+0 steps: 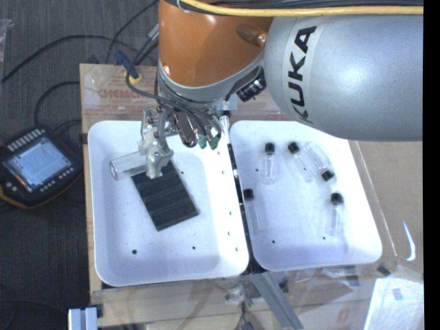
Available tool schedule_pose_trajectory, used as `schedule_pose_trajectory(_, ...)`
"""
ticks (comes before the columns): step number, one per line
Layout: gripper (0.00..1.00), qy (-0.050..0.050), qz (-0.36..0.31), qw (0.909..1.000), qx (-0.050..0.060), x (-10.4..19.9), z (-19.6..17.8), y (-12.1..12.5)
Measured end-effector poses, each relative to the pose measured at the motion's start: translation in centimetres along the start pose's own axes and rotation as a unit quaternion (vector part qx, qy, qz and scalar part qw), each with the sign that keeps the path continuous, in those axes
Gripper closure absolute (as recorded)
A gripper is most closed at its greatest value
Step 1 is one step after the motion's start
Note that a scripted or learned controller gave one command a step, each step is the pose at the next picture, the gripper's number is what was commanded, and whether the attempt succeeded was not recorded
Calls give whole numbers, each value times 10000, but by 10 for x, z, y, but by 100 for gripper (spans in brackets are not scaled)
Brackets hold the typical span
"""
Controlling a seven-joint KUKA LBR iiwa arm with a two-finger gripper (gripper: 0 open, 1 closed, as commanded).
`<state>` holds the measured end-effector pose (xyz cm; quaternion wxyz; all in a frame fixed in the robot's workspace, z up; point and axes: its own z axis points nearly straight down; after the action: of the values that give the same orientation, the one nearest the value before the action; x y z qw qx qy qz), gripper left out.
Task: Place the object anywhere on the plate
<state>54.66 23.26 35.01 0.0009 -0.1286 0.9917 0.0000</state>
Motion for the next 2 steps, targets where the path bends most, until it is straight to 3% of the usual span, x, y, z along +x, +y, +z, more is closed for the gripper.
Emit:
schedule_pose_trajectory(1,100,-12,-371,9993,-2,-41,-23,-11)
schedule_pose_trajectory(2,100,-9,1333,9911,-12,-115,-9,-29)
